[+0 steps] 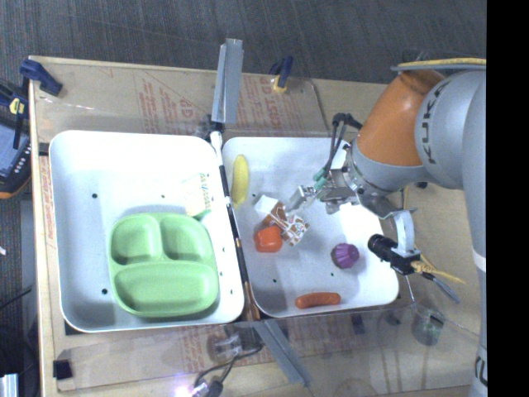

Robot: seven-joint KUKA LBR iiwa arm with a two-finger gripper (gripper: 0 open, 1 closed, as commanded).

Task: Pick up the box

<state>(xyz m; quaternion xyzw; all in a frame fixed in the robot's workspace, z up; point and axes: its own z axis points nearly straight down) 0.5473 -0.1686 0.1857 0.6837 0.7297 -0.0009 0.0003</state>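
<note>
At the left of the frame we see the left shallow white plastic bin [74, 222]. In it lies one green plastic tray with three compartments [164, 265], and at the bin's right wall, just above the tray, one small pale card packet with yellowish print [197, 195].

To the right of it stands the right shallow white plastic bin [376, 292], which holds five things. We count one yellow banana-shaped toy [240, 178] at its upper left, one small orange-red toy block [268, 239], one small box with white and brown printing [283, 221], one purple round toy [345, 255] and one orange-red sausage-shaped toy [318, 300] near the lower wall.

The box is the thing to pick up. It lies in the left middle of the right bin, touching the orange-red block on its lower left side. Its long axis seems to run from upper left to lower right.

The metal two-finger gripper [314, 190] hangs above the same bin, near the box, on its upper right side. So the box lies down and to the left from the gripper. We cannot tell whether the gripper is open or closed, and we see nothing held in it. The single grey arm with the orange band [397, 135] comes in from the right of the frame. We judge that the next move should go down-left, and that the neighbouring block could disturb the grasp.
</note>
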